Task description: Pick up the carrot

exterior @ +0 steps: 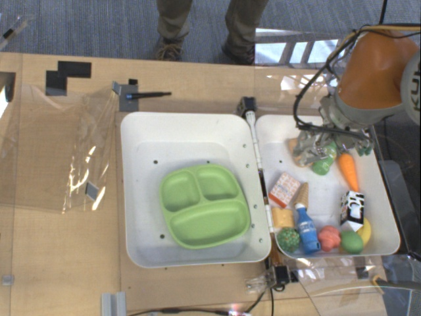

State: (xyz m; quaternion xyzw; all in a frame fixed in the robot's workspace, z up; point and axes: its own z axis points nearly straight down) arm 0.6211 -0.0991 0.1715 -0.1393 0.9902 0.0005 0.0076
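Observation:
The orange carrot [348, 168] lies in the right bin [388, 209], near its far right side, with its tip pointing toward the front. My gripper [320, 150] hangs just left of the carrot's upper end, over a small green item [323, 167]. The carrot sits apart from the gripper on the bin floor. The arm's orange band [371, 68] rises above the wrist at the upper right.
The right bin also holds a red-and-white box [285, 188], a yellow block [281, 216], a blue bottle [306, 228], a black-and-white carton [352, 209], a banana [364, 232] and several round toy foods along the front. A green divided plate [206, 205] sits in the left bin [141, 176]. A person stands beyond the bench.

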